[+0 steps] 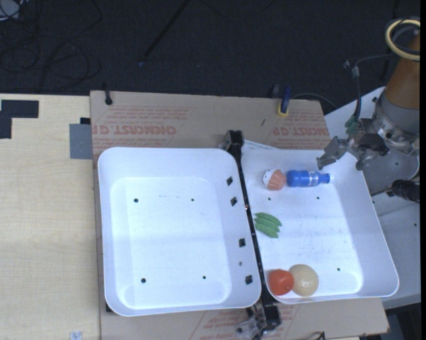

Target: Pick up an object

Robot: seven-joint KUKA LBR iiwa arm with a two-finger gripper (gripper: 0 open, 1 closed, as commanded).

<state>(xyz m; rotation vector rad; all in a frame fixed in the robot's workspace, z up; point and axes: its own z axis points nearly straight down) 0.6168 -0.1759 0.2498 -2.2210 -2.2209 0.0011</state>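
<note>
jaws [340, 149]: aperture unclear, holding nothing | blue bottle [306, 179] just below-left of jaws | long axis runs left-right | approach pending

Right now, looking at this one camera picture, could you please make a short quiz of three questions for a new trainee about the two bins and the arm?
1. True or false: the blue bottle lies on its side in the right bin.
2. Multiple choice: what lies next to the red tomato in the near corner? A) a green pod B) a pale round ball C) a clamp
3. Fill in: the gripper hangs at the right bin's far ___ corner, holding nothing visible.

Key: 1 true. 2 B, the pale round ball. 3 right.
</note>
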